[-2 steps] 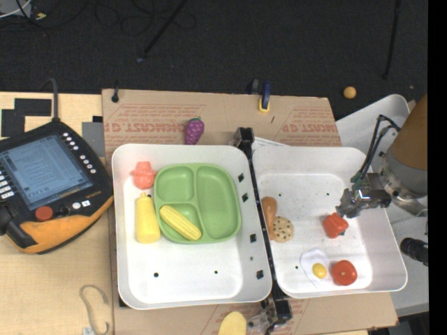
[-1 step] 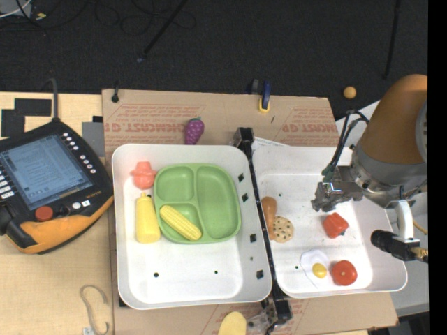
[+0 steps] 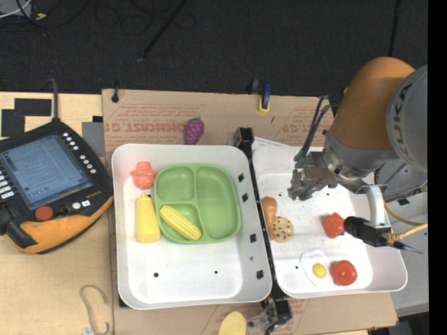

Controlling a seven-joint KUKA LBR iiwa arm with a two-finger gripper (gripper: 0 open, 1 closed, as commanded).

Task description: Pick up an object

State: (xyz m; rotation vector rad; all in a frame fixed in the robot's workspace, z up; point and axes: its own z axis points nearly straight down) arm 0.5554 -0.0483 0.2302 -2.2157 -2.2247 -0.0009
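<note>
The gripper (image 3: 302, 189) hangs over the right bin (image 3: 391, 279), above bare white floor, and whether it is wide or narrow cannot be told. Nothing is seen between its tips. Below it lie a brown bread roll (image 3: 268, 207) and a cookie (image 3: 281, 228); a red pepper (image 3: 334, 224), a tomato (image 3: 343, 272) and a fried egg (image 3: 317, 268) are nearer the front.

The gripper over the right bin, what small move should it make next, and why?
Probably a short shift toward the cookie and down. The gripper hangs over bare floor of the right bin with nothing between its fingers, and the cookie and the brown piece beside it lie nearest.
</note>
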